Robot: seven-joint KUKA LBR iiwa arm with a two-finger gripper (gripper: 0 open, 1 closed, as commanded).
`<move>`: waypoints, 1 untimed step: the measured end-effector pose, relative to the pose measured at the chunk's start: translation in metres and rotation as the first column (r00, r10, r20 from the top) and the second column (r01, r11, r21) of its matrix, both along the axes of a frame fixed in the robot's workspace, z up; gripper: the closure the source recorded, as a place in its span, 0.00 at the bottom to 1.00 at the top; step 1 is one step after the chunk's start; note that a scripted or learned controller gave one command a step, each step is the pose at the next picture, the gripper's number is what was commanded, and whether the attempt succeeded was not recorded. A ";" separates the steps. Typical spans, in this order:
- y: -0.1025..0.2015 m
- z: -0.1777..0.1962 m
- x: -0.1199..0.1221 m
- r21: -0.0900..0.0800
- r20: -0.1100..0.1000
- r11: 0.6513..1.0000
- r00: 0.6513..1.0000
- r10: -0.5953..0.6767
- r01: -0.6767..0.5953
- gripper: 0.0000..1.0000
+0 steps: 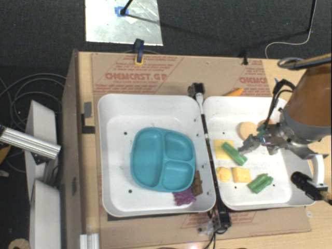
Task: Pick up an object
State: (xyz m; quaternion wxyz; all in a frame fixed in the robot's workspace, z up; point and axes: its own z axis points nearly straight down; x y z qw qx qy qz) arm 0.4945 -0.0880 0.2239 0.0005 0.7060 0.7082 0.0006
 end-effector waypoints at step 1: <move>-0.033 -0.141 0.000 0.000 -0.010 1.000 1.000 -0.005 0.005 0.00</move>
